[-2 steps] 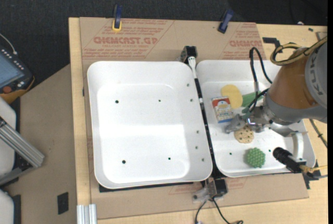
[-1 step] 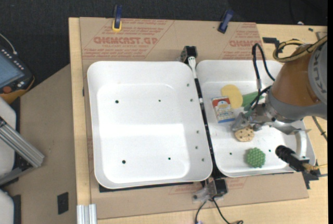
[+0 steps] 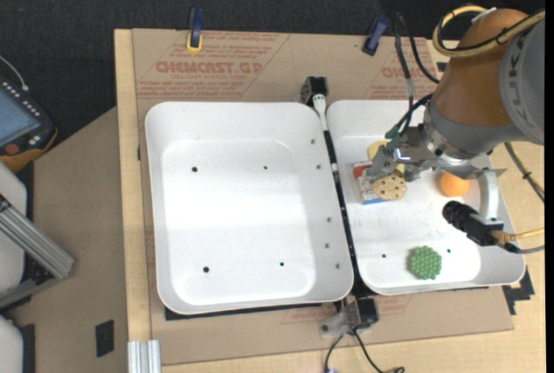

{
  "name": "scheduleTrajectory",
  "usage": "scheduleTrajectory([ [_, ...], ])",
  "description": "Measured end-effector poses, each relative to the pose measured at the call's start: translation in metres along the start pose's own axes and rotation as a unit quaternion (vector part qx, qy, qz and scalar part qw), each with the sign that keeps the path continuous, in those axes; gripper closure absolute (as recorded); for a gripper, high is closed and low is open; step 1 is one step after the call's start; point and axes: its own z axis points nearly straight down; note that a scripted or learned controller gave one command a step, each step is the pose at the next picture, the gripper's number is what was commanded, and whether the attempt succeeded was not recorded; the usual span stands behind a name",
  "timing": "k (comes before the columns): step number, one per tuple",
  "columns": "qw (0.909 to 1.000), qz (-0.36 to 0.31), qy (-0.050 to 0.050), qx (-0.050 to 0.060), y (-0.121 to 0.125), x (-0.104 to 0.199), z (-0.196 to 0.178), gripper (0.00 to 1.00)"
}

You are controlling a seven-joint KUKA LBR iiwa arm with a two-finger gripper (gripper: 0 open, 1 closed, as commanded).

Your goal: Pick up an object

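Objects for picking lie in the right-hand shallow white plastic bin, while the left-hand shallow white plastic bin sits beside it across a thin black divider. Going rightward in the right bin, a flat tan perforated round piece rests on a small red, white and blue card, with the two-finger gripper of the grey and orange arm directly above it, whether spread or pressed together I cannot tell. A bumpy green ball lies near the front edge, and an orange ball sits partly under the wrist

A robotics lab: clamped cardboard bench, cabled arm, white bins.
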Motion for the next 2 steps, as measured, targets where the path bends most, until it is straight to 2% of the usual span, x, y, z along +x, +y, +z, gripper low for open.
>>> scheduleTrajectory([
  [1,1.0000,0.001,0.000,0.001,-0.003,0.038,-0.050,1.00],
  [2,1.0000,0.001,0.001,0.003,0.005,0.088,-0.065,1.00],
])
